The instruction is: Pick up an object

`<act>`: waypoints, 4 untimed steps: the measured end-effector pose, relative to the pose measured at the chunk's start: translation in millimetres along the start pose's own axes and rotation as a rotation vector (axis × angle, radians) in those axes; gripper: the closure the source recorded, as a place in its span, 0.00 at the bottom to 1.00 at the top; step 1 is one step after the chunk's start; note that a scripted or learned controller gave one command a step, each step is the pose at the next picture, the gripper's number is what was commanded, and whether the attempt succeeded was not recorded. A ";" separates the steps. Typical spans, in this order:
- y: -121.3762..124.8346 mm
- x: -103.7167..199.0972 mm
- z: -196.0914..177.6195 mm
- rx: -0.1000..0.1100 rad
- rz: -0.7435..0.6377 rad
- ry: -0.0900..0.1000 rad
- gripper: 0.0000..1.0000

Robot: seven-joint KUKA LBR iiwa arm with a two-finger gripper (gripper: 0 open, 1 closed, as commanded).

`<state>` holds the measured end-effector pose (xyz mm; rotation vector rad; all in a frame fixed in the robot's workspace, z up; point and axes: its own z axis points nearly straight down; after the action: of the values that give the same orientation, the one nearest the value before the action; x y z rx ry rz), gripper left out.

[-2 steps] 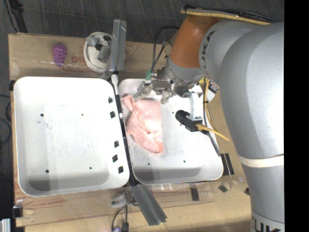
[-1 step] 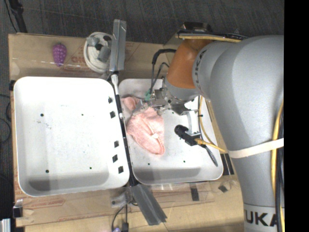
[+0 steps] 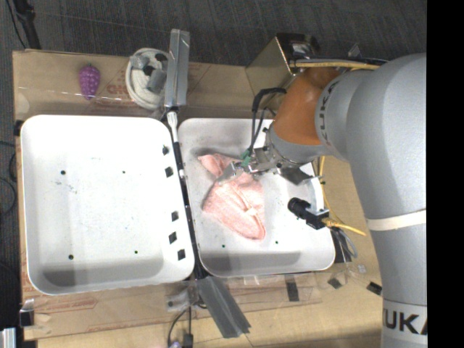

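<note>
Camera view
- Arm: enters from the right edge; grey body, orange band above the wrist, wrist hanging over the upper part of the right bin (image 3: 319, 256).
- Claw (image 3: 246, 164): set low at the upper edge of the pink cloth (image 3: 235, 203), near the centre-top of the right bin.
- Claw state: cannot tell; tips too small and too mixed with the cloth folds to read as spread or pressed together.
- Task thing: pink cloth, crumpled, lying on the floor of the right bin, left of centre, close to the divider between the two bins.
- Cloth long axis: runs from upper left to lower right, narrow lobe at the top near the claw, broad bulk toward the bin's near side.
- Key relation: bulk of the cloth lies below and slightly left of the claw as seen here; claw sits at the top end of the cloth, touching it or just above, contact not resolvable.
- Judgement for the coming move: grasp point likely at the upper fold; closing across the short width of that fold advisable, since gripping along the long axis risks catching a thin edge only.
- Risk: soft cloth may slip out or trail during lift.
- Left bin (image 3: 43, 194): well apart from the claw, across the divider.
- Surface (image 3: 51, 78): carries a small purple object (image 3: 89, 80) and a white coil (image 3: 147, 77) beyond the left bin, well apart from the cloth.
</note>
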<state>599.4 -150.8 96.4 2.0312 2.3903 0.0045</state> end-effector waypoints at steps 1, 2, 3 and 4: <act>-8.0 -4.9 -0.2 -0.001 -0.015 0.001 0.00; -1.2 -16.2 -0.3 -0.001 -0.052 0.000 0.00; 49.6 -63.5 -141.8 0.005 0.073 0.001 0.00; 54.8 -29.3 -174.1 0.003 -0.270 0.001 0.00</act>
<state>657.3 -170.7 270.8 1.6927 2.6439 0.0005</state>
